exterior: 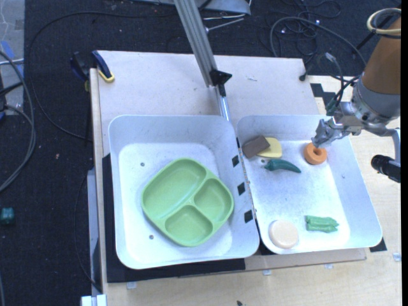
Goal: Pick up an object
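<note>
So the grey two-finger gripper is hanging at the upper right of the right white bin, just above a small orange ring-shaped toy. Honestly can't tell how it's set from here. Left of that sit a brown block, a yellow piece and a dark teal pepper-looking toy. The left bin holds a light green divided plastic plate.

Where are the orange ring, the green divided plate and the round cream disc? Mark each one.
orange ring [315,154], camera view, on its front rim.
green divided plate [187,201], camera view, on the ridge between its compartments.
round cream disc [284,234], camera view, on its top face.
</note>
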### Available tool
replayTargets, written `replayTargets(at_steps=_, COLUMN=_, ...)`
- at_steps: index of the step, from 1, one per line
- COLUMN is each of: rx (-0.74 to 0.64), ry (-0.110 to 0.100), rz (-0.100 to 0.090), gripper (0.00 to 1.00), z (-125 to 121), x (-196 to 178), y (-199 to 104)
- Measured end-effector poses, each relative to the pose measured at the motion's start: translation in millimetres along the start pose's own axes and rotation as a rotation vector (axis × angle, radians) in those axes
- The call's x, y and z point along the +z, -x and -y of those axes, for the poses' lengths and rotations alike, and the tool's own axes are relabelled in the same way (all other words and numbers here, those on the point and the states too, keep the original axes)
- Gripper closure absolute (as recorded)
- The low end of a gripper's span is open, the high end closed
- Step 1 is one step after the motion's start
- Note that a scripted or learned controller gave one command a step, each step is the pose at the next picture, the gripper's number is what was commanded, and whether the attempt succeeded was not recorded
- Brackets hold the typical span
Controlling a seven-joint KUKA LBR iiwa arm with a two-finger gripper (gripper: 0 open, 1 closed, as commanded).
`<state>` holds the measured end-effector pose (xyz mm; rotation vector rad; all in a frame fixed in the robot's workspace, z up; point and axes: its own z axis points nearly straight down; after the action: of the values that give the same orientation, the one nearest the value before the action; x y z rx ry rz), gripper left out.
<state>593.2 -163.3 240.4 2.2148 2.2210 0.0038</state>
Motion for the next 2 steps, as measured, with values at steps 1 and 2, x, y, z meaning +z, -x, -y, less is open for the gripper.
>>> replayTargets(at_steps=1, rx=-0.004, ry=-0.005, rz=-0.003, gripper=1.0, z=6.7, x=-6.7, y=-53.9)
replayTargets(at_steps=2, rx=-0.004, ry=-0.007, rz=-0.003, gripper=1.0, z=27.3, x=-12.5, y=-103.3)
